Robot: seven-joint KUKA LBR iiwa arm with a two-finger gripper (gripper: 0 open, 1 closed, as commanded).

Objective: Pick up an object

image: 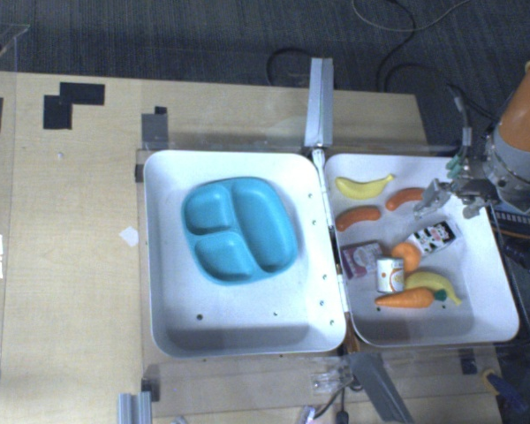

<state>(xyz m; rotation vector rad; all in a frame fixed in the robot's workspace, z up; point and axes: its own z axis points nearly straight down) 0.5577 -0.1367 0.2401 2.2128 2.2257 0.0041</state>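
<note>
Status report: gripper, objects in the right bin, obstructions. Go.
Gripper open, over right bin, holding nothing. Sausage beside its fingertips; banana, carrot untouched. Items crowded; nothing blocking.

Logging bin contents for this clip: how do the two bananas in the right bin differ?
The upper banana lies alone near the bin's top left; the lower banana sits at the bottom, touching the carrot. The upper one shows whole; the lower one is partly hidden by neighbours. Both are yellow and curved.
</note>
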